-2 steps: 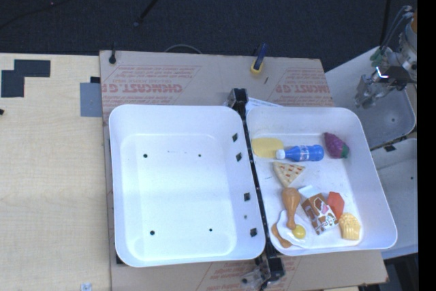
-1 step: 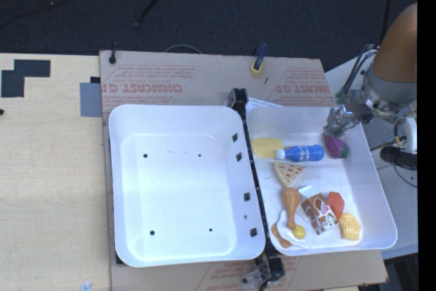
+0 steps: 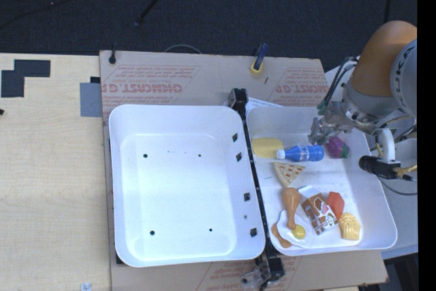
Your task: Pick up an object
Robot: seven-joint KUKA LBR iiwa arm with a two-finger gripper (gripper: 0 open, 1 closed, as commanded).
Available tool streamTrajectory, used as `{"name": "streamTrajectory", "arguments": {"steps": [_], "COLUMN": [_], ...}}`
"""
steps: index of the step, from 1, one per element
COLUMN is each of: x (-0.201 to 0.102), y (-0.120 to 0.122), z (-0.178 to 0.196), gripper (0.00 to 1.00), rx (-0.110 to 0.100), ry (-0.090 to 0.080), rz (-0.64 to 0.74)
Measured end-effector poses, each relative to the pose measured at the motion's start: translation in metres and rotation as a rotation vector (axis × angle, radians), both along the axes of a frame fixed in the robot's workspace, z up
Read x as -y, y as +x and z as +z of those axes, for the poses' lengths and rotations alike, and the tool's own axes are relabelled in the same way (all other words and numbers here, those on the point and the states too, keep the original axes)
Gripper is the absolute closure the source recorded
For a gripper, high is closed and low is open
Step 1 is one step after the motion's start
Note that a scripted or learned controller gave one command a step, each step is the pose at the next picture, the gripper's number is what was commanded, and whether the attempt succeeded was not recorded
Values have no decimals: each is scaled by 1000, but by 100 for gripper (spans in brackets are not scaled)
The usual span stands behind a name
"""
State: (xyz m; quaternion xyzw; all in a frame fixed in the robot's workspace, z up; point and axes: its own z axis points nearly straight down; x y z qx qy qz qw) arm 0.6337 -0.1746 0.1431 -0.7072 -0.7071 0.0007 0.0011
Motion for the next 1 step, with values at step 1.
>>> {"name": "streamTrajectory", "arguments": {"steps": [1], "x": [12], "y": [-19], "z": [-27], "gripper": [100], "rx": [26], "ry": [-3], "rz": [3]}}
